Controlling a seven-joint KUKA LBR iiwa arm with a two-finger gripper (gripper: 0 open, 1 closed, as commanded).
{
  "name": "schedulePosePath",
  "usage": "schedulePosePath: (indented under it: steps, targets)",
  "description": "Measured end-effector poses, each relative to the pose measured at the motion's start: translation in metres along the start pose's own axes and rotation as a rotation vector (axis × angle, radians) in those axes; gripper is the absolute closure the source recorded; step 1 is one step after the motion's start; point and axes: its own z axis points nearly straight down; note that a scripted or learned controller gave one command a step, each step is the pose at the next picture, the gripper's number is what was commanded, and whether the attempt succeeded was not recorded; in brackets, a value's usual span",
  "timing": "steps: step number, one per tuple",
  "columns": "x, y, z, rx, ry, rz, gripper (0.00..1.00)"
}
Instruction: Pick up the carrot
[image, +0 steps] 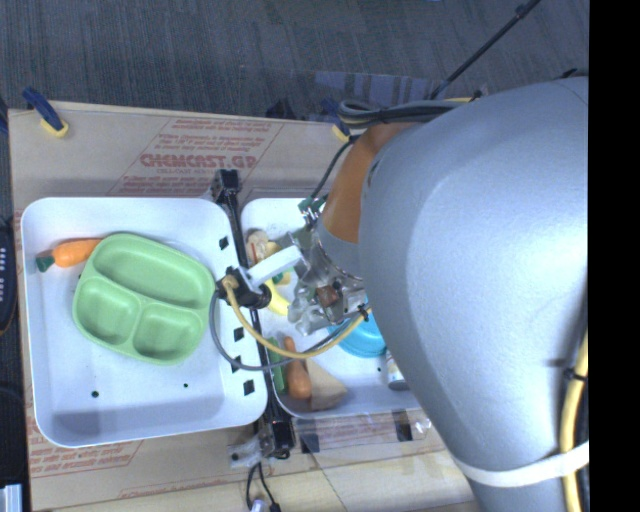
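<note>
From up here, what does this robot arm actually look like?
The arm is bulky, rounded and pale grey, with an orange band above the wrist. Its gripper is a cluster of bare metal parts. A yellow cable loops beneath it, and a white band crosses the lower casing.

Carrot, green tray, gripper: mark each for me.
carrot (72, 252), camera view, middle of its orange body.
green tray (143, 297), camera view, ridge between compartments.
gripper (318, 298), camera view, metal body over the right bin.

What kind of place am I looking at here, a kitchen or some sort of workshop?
Most likely a robotics lab bench, not a kitchen: a big grey robot arm reaches over two white bins holding toy-like food, such as a carrot beside a green divided plate.
</note>
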Motion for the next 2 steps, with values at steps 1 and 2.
schedulePosePath:
  steps: [1, 2]
  targets:
    - [-0.005, -0.072, -0.082, -0.014, 0.018, -0.096, 1.00]
    - [-0.033, -0.053, 0.012, -0.013, 0.004, -0.227, 1.00]
